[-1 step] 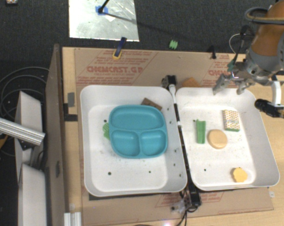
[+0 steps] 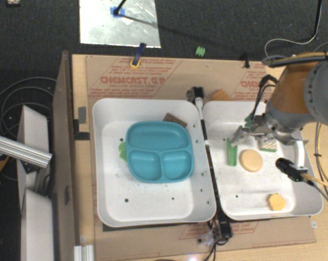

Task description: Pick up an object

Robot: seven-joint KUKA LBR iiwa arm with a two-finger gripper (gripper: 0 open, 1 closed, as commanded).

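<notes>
My gripper (image 2: pixel 244 132) hangs over the back of the right bin (image 2: pixel 310 200), reaching in from the right. Just in front of it and to its left a green stick (image 2: pixel 231 151) lies on the bin floor. A round tan disc (image 2: pixel 251 160) rests beside the stick, to its right. A small speckled white-and-green piece (image 2: pixel 269 144) lies close under the wrist. Near the bin's front sits a yellow-orange lump (image 2: pixel 276 202). I see nothing held in the gripper.
The left bin (image 2: pixel 107 200) holds a blue divided plate (image 2: pixel 158 151), with a brown piece (image 2: pixel 176 119) behind it and a green bit (image 2: pixel 122 148) poking out at its left side. A raised divider (image 2: pixel 206 145) separates the two bins.
</notes>
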